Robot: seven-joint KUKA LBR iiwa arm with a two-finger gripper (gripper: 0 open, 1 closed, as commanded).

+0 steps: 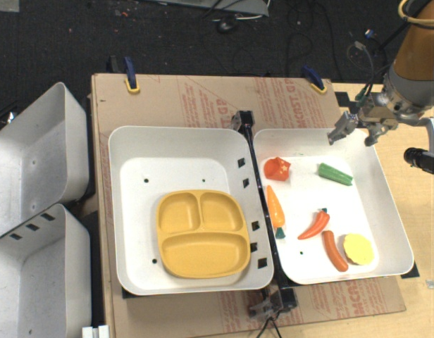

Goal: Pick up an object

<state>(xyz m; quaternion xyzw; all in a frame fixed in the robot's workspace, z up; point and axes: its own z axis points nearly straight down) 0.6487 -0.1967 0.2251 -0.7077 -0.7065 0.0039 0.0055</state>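
Dark floor surrounds the brown board table (203, 101), and on it, in the right white shallow bin (386, 210), we see the green cylindrical toy vegetable (335, 174) lying with its long axis slanting down to the right. It sits just below and left of our end effector (358, 134), which hovers with fingers spread wide, holding nothing. A yellow divided plastic plate (202, 233) rests in the left white bin (132, 189).

Right bin (386, 189): toys are sitting scattered, with bare floor lying between most of them.
Crowded corner: sausage (335, 251) and yellow disc (358, 248) are touching.
Left bin (132, 189): yellow tray (201, 233) is taking up the middle.
Tool (358, 131): hanging over the right bin's far rim, fingers spread.
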